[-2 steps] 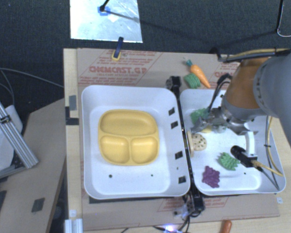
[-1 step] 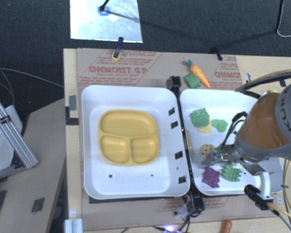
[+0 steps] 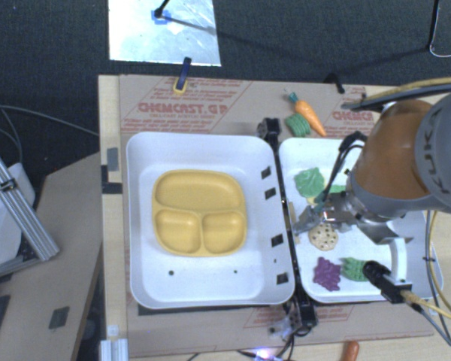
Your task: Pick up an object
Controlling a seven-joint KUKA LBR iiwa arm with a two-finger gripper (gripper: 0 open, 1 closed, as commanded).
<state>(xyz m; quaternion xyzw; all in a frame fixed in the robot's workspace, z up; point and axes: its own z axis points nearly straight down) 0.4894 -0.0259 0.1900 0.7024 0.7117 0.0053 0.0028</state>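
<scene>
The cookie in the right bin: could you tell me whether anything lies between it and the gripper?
Nothing visible does. The gripper hangs just above and left of the cookie, with bare bin floor around it. The green leaf lies beyond, the purple grapes nearer the camera, both clear of the path.

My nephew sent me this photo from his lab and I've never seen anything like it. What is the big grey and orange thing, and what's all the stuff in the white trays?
The big thing is a robot arm, reaching in from the right. A camera fixed above the bench looks down at a slant. Two shallow white bins sit side by side. The left bin holds a yellow divided plate. Over the right bin, the arm's claw hangs low, just above a toy cookie. Nearby lie a green leaf toy, purple grapes and another green piece. A toy carrot lies outside the bins. I see nothing between the claw's fingers.
</scene>
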